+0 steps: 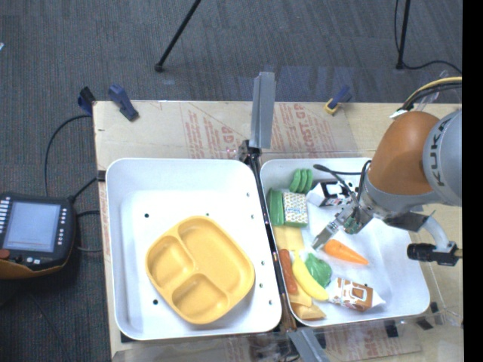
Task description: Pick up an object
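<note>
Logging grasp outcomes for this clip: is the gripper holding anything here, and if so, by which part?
Nothing is visibly held. The gripper hovers low in the right bin, just left of the orange carrot, with no item seen between its fingers.

Plastic, Board, Carpet

Smooth white plastic bins (pixel 124 202), faintly glossy. Matt yellow plastic tray (pixel 198 268). Shiny toy carrot (pixel 346 252) and banana (pixel 303 276); printed glossy packet (pixel 353 294). Glossy orange band (pixel 401 155) on arm. Raw brown board bench (pixel 173 130). Rough grey carpet (pixel 90 36).

Bench (pixel 189 130) w/ two white bins: left bin (pixel 124 202), right bin (pixel 404 281), side by side.
</note>
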